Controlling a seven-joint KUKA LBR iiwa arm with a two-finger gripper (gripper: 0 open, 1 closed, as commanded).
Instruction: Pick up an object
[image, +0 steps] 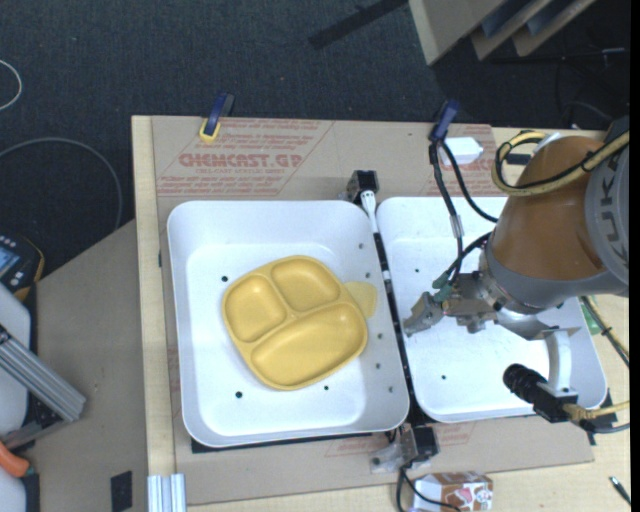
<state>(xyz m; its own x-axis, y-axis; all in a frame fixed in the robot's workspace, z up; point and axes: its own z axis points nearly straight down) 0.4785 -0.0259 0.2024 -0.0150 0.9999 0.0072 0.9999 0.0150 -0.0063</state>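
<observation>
A yellow divided plate (294, 320) with three compartments lies in the left bin (200, 240), a little right of the bin's middle. A pale yellow edge pokes out from under the plate's right side, toward the divider between the bins. My gripper (425, 310) hangs low over the left part of the right bin (420, 225), close to the divider and to the right of the plate. It does not touch the plate, and I see nothing between its fingers. The arm's orange band and grey wrist cover the right bin's right half.
The bins sit on a cardboard sheet held by clamps (213, 118) at the back. Cables run down from the back clamp (443, 122) to the wrist. Dark floor lies beyond the bench, with metal rails (40, 375) at the left.
</observation>
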